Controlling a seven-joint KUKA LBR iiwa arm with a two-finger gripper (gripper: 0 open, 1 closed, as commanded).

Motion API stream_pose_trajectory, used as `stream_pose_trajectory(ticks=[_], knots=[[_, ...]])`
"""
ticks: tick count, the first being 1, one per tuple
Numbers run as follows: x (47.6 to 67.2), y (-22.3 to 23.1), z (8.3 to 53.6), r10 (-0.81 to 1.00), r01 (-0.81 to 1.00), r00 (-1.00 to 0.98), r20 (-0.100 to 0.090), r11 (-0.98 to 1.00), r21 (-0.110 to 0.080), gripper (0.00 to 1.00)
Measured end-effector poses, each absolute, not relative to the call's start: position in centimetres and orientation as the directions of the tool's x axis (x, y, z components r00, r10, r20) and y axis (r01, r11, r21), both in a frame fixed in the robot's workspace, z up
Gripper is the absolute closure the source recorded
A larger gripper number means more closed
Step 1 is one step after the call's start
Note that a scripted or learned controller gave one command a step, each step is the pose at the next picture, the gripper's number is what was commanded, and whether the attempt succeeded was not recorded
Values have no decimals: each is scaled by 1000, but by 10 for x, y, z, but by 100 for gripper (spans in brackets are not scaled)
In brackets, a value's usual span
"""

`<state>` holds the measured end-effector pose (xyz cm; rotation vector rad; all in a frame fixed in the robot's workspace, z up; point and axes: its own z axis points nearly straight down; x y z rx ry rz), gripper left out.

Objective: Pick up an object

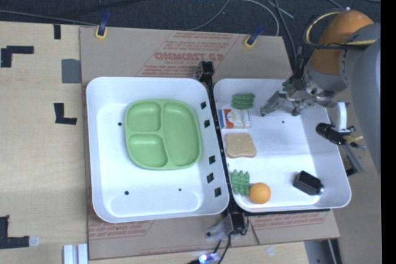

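The right bin [322, 151] holds several small items. A green ridged piece [242, 100] lies at its far left, with a red, white and blue carton [236, 118] just in front of it. Below those come a slice of toast [240, 145], a green leafy piece [239, 180], an orange [260, 193] and a black block [307, 183]. My gripper [279, 111] hangs over the bin's far side, to the right of the green ridged piece. It is open, its fingers are spread, and nothing sits between them.
The left bin [105, 133] holds a green divided plate [164, 134]. Black clips run along the seam between the bins [213, 151]. Cables trail across the dark backdrop behind the bench, and the arm's grey body [365, 89] stands at the right.
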<state>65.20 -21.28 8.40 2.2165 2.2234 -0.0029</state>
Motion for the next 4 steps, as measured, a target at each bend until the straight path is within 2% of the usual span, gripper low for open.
stream_pose_trajectory(ticks=[1, 2, 3, 4], knots=[[654, -213, 98, 1000, 1000, -4, -6, 4, 5, 100], [654, -214, 162, 1000, 1000, -1, -2, 1, 6, 100], [664, -220, 217, 1000, 1000, -2, -2, 2, 6, 100], [664, -220, 233, 1000, 1000, -1, 0, 1, 1, 100]])
